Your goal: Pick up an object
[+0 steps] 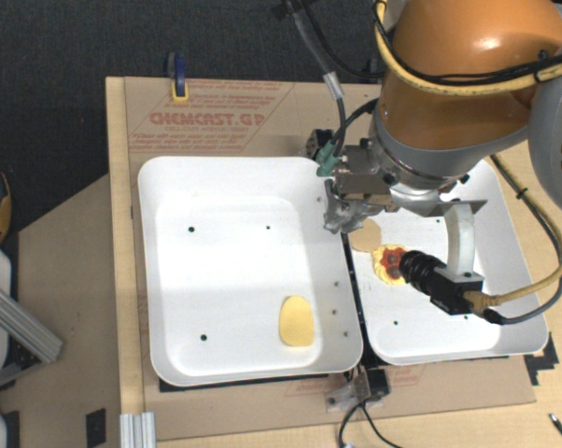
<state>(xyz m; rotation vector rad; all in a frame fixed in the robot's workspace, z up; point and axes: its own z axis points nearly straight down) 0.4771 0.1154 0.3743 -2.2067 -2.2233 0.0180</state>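
A pale yellow oval object (297, 322) lies in the left bin (169, 250), near its front right corner. In the right bin (505, 334), a tan round piece (366, 239) and a red and yellow object (389, 264) lie close together by the bin's left wall. My gripper (340, 215) hangs low over the divide between the two bins, just left of the tan piece. The big orange wrist band (468, 35) covers much of the right bin's back half.
The bins rest on a brown board (216, 110) with a blue clamp (177, 73) at its back edge. Cables (314, 35) trail from the wrist above the bins. Metal rails (20, 320) stand off the bench at the left.
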